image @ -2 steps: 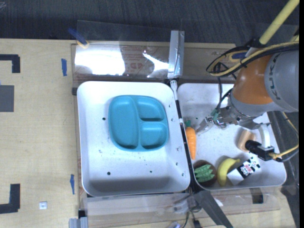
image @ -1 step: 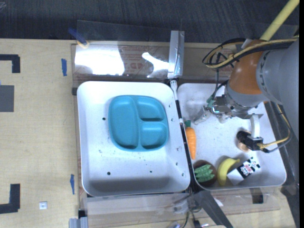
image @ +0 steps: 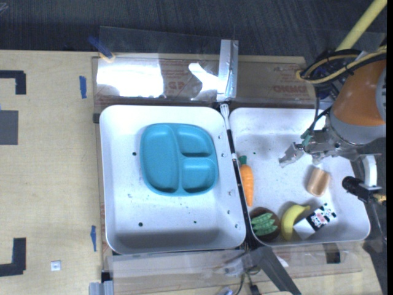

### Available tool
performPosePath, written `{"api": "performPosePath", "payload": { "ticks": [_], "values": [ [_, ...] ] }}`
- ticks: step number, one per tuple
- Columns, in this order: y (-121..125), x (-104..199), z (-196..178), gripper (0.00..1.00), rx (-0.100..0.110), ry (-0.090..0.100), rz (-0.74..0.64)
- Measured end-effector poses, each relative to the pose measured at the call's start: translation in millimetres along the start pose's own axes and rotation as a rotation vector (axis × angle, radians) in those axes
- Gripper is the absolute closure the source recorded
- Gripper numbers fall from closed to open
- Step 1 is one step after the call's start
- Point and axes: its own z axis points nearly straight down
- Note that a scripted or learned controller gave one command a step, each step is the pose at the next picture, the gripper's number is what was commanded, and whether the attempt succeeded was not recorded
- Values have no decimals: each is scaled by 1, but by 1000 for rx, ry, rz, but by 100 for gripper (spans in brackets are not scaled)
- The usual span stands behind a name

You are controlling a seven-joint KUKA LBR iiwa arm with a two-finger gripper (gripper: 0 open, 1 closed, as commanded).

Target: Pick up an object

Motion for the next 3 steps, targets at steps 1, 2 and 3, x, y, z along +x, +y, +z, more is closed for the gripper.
{"api": "performPosePath", "payload": {
  "ticks": [1, 2, 3],
  "values": [
    [-35, -37, 41, 0, -16, -1, -57],
    [22, -30, 53, 0, -2, 1, -51],
    [65, 3, 5, 0, -4, 1, -93]
  ]
}}
